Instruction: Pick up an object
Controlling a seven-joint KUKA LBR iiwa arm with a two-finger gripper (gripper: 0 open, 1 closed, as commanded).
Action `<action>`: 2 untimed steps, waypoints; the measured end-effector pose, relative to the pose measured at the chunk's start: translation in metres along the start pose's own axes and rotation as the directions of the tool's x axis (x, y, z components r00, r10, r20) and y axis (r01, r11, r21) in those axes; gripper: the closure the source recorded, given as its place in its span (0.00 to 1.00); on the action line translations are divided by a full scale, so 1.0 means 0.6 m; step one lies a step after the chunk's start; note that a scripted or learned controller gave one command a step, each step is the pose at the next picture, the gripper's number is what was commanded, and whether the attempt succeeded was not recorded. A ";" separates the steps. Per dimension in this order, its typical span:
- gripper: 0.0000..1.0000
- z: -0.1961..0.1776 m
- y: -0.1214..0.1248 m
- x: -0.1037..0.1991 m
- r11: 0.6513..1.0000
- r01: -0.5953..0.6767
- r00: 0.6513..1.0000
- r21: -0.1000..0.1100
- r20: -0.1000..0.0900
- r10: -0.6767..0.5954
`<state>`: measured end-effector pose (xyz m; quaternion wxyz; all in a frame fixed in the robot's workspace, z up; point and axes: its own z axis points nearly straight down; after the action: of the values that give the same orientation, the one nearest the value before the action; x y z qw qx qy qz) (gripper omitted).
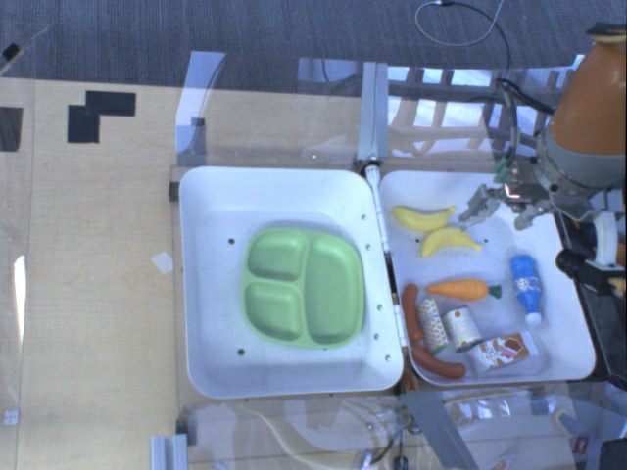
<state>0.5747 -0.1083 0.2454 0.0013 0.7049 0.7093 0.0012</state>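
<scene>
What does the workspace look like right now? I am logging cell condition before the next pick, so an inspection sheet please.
Surface: pale wooden bench bearing two shallow white bins, left bin and right bin.
Job's things: right bin holds two yellow bananas, orange carrot, blue bottle, two red sausages, small cans, printed carton.
Clutter: green divided plate in left bin.
Grippers: gripper over right bin beside bananas, nothing held.
Cables: thin wire looped behind the bins.
Surroundings: dark carpet.
</scene>
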 end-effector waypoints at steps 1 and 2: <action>0.00 0.231 0.010 0.007 0.990 -0.139 0.990 0.003 0.000 0.139; 0.00 -0.006 0.045 -0.006 0.965 -0.261 0.965 -0.003 0.000 0.261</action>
<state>0.6015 -0.1115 0.2490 0.0022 0.7923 0.6101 0.0021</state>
